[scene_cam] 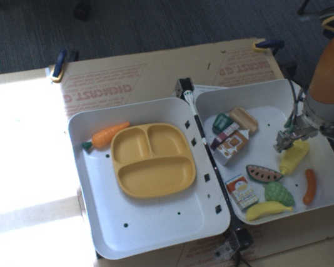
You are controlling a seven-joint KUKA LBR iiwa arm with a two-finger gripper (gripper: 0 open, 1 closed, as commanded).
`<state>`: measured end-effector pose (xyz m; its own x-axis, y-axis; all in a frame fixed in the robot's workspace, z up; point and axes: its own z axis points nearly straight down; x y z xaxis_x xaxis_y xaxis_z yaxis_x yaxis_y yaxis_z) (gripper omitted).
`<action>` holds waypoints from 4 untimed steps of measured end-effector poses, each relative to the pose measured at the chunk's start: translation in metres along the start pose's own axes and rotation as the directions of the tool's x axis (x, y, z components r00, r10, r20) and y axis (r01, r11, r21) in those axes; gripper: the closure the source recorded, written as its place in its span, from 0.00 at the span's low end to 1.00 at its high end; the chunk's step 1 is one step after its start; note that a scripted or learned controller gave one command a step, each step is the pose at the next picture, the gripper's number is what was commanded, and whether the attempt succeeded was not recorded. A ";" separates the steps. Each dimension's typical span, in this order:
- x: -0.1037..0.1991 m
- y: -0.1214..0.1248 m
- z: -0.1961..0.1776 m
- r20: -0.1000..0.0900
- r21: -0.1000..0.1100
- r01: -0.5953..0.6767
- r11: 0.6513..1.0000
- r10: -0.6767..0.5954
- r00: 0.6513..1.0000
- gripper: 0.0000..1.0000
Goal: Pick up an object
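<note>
- The claw (289, 138) sits low over the right bin (275, 96), at that bin's right side; its tips are small and dark, so I cannot tell how they stand.
- A yellow squeeze bottle (294, 156) lies just below the claw, its top end meeting the claw; whether it is gripped is hard to make out.
- The arm (330, 80) is cut off at the picture's right edge.
- Left bin (106, 222): one yellow divided plate (154, 160) and one carrot (109, 135) just above-left of the plate.
- Right bin, counted: one watermelon slice (264, 174), one green leafy piece (278, 194), one banana (268, 209), one orange sausage (309, 186), one bread roll (244, 120), three small cartons (231, 143); their print is too small to read.
- Cardboard (114, 81) on the tabletop behind the bins bears red upside-down lettering that cannot be read with certainty.
</note>
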<state>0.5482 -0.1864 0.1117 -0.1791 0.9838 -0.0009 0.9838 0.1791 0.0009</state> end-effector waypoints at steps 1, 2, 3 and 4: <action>0.050 0.014 -0.138 0.001 -0.001 -0.078 0.997 0.078 0.997 1.00; 0.053 0.032 -0.274 0.003 -0.002 0.322 0.947 -0.322 0.947 1.00; 0.053 0.033 -0.283 0.006 -0.003 0.324 0.946 -0.324 0.946 1.00; 0.053 0.034 -0.293 0.010 -0.005 0.326 0.945 -0.326 0.945 1.00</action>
<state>0.5721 -0.1284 0.4047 -0.4900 0.8717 -0.0109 0.8717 0.4900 0.0058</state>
